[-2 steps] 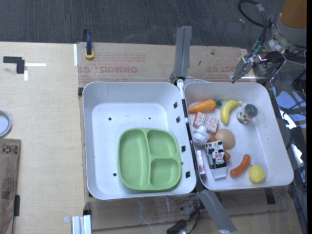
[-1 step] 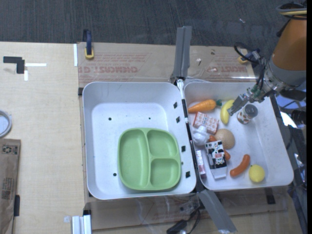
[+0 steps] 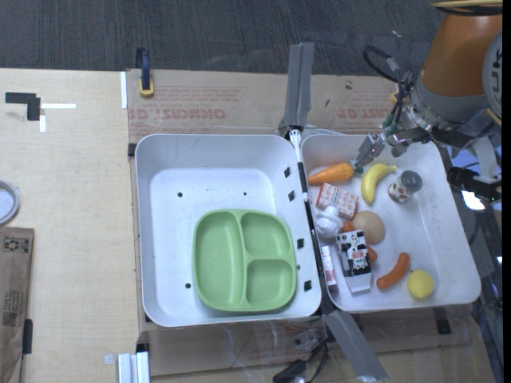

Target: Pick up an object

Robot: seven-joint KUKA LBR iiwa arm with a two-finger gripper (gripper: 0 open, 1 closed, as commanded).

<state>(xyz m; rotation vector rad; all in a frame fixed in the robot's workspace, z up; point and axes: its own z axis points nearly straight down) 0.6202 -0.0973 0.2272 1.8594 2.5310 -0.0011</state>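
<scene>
the grey arm with its orange band reaches in from the right, and its two-finger gripper (image 3: 372, 148) hangs over the far corner of the right-hand shallow white bin (image 3: 447, 214), just above the thick end of the orange plastic carrot (image 3: 330, 173) and just beside the tip of the curved yellow banana (image 3: 377, 180); whether the tool is spread or pressed together i cannot tell, since it is small and dark against the bin wall, and nothing is visibly held. no one object is named by the task, and the candidates all sit crowded in this bin: the carrot and banana near the tool, a small jar with a grey lid (image 3: 406, 185) to the right of the banana, a printed red and white packet (image 3: 338, 200), a round tan ball-like item (image 3: 368, 226), a black and white carton (image 3: 354, 258), a reddish sausage shape (image 3: 393, 270) and a yellow lemon (image 3: 421, 283) toward the near edge. the main risk, as i judge it, is the tool coming down between carrot and banana and catching neither, or nudging one into the other. the carrot tapers and the banana curves, so a pinch off the middle could slip. working this close to the bin's far wall and the centre divider could also mean a scrape on the rim. the left-hand white bin (image 3: 160, 214) holds a pale green divided plate (image 3: 243, 271), well apart from the tool.
</scene>
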